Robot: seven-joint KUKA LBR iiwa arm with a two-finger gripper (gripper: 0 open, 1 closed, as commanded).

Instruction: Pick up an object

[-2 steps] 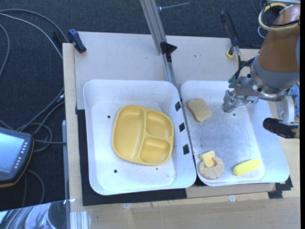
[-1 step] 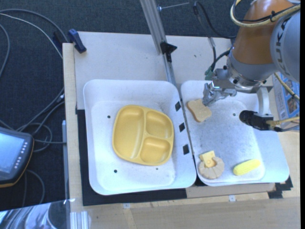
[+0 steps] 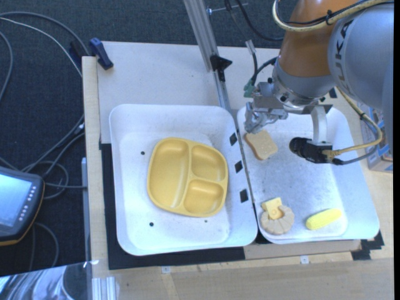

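My gripper (image 3: 255, 122) hangs over the far left part of the right bin (image 3: 356, 167). A tan toast slice (image 3: 262, 145) sits tilted right below it, its upper edge touching the gripper's tip. Whether the slice is held or lying on the bin floor is unclear from this angle. A yellow corn cob (image 3: 324, 218) lies at the near right of the same bin. At the near left of that bin is a round beige piece with a yellow chunk on top (image 3: 277, 217).
A yellow divided tray (image 3: 187, 177) lies in the left bin (image 3: 125, 130). A black part on a yellow cable (image 3: 309, 149) hangs over the right bin beside the toast. A slanted metal pole (image 3: 201, 27) rises at the back between the bins.
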